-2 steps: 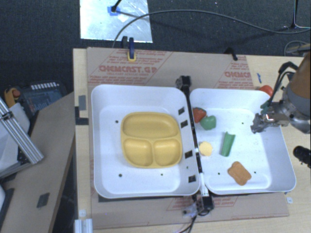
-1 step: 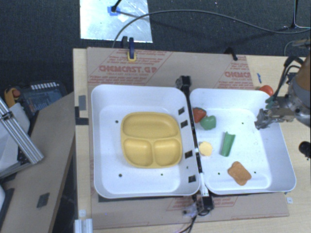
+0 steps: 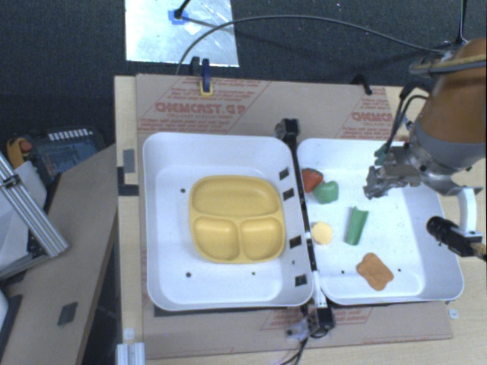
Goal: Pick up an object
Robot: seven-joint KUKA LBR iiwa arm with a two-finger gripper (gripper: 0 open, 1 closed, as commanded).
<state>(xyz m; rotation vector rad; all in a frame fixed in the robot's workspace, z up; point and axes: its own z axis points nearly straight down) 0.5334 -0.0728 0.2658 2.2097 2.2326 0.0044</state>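
In the right bin (image 3: pixel 411 287) lie a red piece (image 3: pixel 311 178), a green round piece (image 3: pixel 326 192), a green stick (image 3: pixel 355 226), a pale yellow round piece (image 3: pixel 321 233) and a brown flat piece (image 3: pixel 375 271). My gripper (image 3: pixel 375 186) hangs over the upper middle of that bin, to the right of the green round piece and above the green stick. Nothing shows between its fingers.
A yellow tray with three compartments (image 3: pixel 234 217) rests in the left bin (image 3: pixel 163 272). A black clip strip (image 3: pixel 297 204) runs between the two bins. Grey equipment (image 3: pixel 46 204) stands off the bench at the left.
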